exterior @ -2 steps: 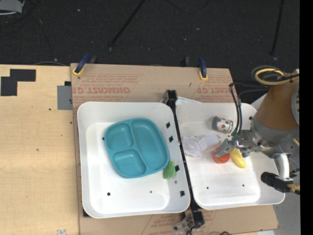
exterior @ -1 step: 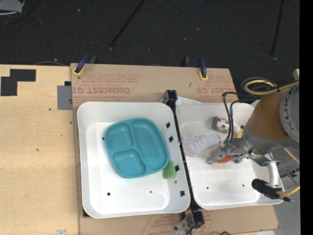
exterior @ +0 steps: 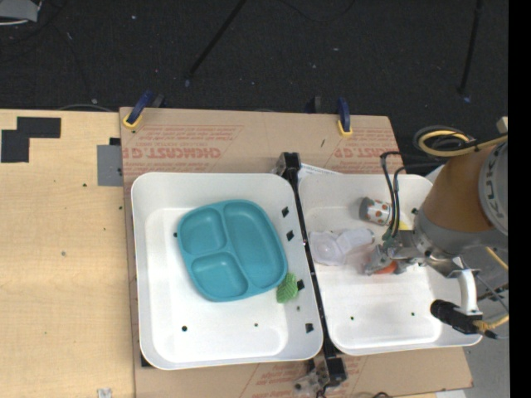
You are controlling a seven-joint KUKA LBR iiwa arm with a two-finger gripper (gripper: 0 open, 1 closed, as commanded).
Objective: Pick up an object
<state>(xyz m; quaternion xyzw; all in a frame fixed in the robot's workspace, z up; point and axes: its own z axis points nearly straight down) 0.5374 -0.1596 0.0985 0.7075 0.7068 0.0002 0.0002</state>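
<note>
Glossy white right bin (exterior: 382, 326), smooth teal 3-compartment plate (exterior: 232, 249), jaws' state indiscernible

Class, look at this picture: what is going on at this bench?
A grey robot arm reaches in from the right, with its gripper low in the right bin among a clear plastic item and a small can-like object. The left bin holds a teal divided plate with a small green object beside it.
</note>
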